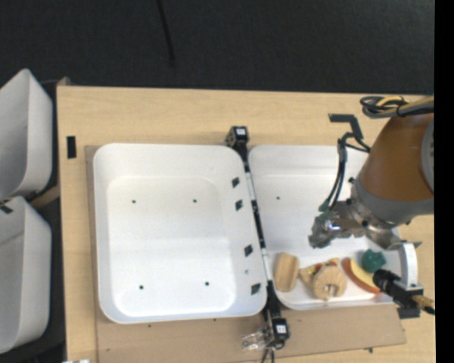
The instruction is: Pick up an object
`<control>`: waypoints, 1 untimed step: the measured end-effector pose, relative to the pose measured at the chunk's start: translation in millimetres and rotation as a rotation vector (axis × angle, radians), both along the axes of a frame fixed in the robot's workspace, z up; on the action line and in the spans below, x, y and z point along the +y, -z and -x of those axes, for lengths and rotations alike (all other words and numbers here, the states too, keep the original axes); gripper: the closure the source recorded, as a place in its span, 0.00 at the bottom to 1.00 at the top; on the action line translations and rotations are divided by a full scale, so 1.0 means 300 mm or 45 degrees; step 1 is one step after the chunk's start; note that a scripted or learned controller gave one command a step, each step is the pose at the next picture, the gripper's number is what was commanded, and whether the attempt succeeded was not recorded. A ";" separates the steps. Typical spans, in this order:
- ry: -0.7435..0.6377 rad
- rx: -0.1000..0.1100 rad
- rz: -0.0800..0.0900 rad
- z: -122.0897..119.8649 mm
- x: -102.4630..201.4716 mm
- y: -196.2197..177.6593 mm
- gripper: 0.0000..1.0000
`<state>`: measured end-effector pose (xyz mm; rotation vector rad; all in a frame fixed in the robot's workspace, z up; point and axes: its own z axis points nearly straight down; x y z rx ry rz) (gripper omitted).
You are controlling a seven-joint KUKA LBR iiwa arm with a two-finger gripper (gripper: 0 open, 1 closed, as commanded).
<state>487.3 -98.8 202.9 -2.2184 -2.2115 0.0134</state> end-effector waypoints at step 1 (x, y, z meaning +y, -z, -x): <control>-0.007 -0.022 0.003 -0.131 -0.033 -0.069 1.00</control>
